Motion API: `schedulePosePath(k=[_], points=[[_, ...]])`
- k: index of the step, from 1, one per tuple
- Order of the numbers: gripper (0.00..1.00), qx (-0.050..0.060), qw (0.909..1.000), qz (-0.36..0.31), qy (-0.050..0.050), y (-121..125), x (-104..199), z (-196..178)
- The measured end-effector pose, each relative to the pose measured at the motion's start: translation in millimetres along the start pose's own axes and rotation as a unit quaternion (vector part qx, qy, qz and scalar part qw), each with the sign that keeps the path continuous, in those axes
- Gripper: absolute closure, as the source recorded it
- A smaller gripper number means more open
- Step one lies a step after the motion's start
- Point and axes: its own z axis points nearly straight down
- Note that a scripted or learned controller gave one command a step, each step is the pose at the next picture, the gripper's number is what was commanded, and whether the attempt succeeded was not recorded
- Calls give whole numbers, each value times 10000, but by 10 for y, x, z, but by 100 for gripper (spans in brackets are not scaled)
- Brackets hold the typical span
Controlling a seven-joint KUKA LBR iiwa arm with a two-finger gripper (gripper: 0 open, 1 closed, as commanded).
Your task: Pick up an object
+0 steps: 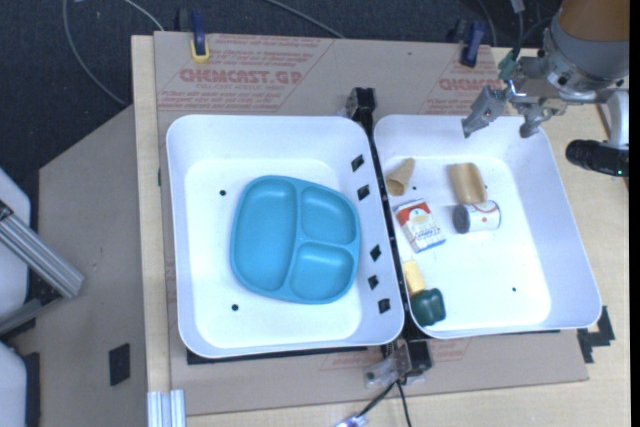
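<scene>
I see the gripper point(505, 112) poised over the right bin's point(560, 245) far rim, jaws spread wide with nothing between them, touching nothing, the objects well below it: brown tube point(466, 182), small can point(476, 217), red-and-white packet point(421, 225), green-capped bottle point(424, 299)

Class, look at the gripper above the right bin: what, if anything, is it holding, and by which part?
Nothing. The gripper hangs open over the far edge of the right bin, with nothing between its fingers; the objects lie in the bin below.
</scene>
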Motion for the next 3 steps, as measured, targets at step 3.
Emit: schedulePosePath(k=[3], points=[[0, 28, 10000, 4, 6, -20, -6, 1476]])
